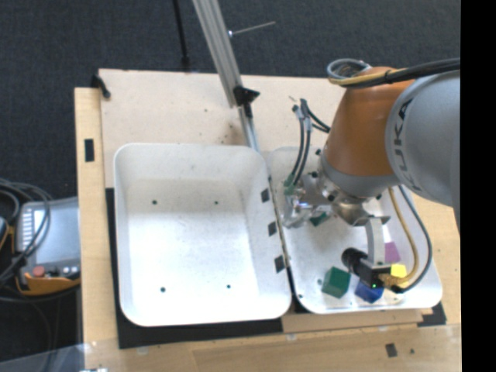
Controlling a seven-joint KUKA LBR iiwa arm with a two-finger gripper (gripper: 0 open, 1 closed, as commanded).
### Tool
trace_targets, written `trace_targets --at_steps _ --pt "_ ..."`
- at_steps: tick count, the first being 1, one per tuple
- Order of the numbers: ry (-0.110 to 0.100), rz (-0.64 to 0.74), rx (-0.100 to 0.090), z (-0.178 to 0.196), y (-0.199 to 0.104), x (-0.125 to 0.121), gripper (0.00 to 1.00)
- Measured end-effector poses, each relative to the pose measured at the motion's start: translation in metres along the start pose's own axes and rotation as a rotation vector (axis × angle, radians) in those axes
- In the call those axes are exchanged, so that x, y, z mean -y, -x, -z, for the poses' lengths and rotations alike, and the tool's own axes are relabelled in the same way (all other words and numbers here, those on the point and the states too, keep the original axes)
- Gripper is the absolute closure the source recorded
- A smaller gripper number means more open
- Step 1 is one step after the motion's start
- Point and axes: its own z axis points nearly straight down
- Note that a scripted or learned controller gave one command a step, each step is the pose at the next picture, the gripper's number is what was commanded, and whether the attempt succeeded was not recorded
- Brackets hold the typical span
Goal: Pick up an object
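- I see the arm [387, 138] reaching over the right bin [418, 297], wrist low above its upper-left part.
- Gripper [298, 211] sits just inside the bin's left wall, near the divide w/ the left bin [194, 239]; can't tell its state.
- Green block [335, 282], blue block [367, 291], yellow piece [398, 270] and purple piece [391, 251] lie toward the right bin's near edge (cables partly cover them), apart from the gripper.
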Motion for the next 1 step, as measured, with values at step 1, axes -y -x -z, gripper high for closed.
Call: trace_targets --at_steps 1 --pt "0.0 0.0 0.0 -0.0125 -0.0517 0.0057 1.0"
